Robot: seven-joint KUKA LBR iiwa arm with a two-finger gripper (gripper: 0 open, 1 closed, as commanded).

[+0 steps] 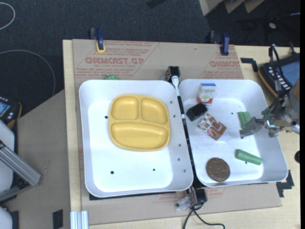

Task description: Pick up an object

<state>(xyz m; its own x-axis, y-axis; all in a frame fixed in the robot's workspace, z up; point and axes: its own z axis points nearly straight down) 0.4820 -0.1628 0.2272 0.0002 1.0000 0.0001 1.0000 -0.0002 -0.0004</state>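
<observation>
The robot's hand [249, 129] reaches in from the right edge and hangs over the right part of the right shallow white bin [269, 106], its dark fingertip low near the bin floor. Whether the fingers stand wide or narrow cannot be told from this slant, and nothing shows between them.

Just beside the hand, touching or nearly touching its tip on the upper left, lies a short green cylinder piece [244, 118]. A second, longer green cylinder [248, 157] lies below the hand, near but apart from it. Left of the hand, toward the bin's middle, sits a red and white patterned packet [211, 126], and above-left of that a small black block [196, 111]. A white carton with a blue and red label [206, 93] rests near the bin's far wall. A round brown disc [218, 169] lies at the near edge, well apart from the hand.

The left white bin [95, 142] holds a yellow plastic divided plate [139, 122]. Both bins stand on a brown cardboard-covered worktop [143, 58].
</observation>
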